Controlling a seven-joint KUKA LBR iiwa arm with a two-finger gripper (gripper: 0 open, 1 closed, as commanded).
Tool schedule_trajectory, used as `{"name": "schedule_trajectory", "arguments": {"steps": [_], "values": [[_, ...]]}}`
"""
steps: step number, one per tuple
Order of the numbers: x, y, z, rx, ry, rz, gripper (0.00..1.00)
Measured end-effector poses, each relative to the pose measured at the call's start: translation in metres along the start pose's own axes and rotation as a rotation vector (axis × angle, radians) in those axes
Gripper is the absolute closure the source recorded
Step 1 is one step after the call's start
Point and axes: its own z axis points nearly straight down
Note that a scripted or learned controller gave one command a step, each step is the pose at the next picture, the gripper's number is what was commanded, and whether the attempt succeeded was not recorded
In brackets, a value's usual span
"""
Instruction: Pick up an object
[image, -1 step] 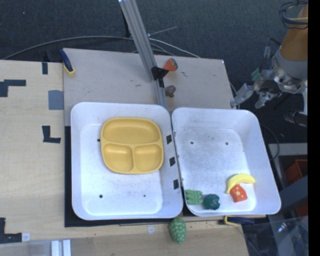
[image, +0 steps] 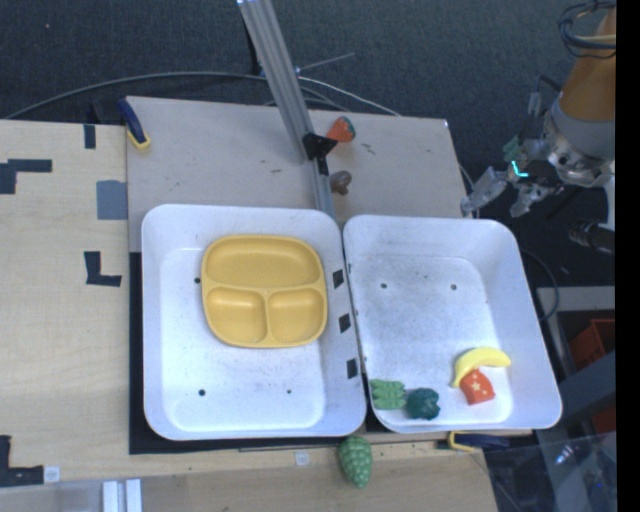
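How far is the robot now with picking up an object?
Nothing looks done. The gripper is outside the right bin, beyond its far right corner, with nothing between its fingers. The yellow banana, red toy and green toys lie in the bin. Approach, grasp and lift remain.

Desk (image: 60, 300): light wood-grain top, seen from above at a slant. Grey and dark tape patches (image: 112, 198) stuck on its left part. A paler board (image: 230, 150) lies over the desk toward the back, scuffed, with a few dark marks. A black mat (image: 136, 350) shows as a dark margin beneath the white bins.

A grey metal rail (image: 283, 75) rises at a slant from the board's middle, held at its base by a black bracket (image: 318, 147).

Floor (image: 400, 50): dark blue-grey carpet beyond the desk. Thin cables (image: 150, 80) arc across it behind the board.

Lighting: even, diffuse, with soft shadows.
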Motion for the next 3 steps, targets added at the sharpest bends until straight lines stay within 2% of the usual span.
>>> {"name": "schedule_trajectory", "arguments": {"steps": [2,3], "values": [[0.007,-0.003,0.128,0.006,0.002,-0.001,0.0],[0.008,-0.003,0.17,0.0,-0.001,-0.001,0.0]]}}
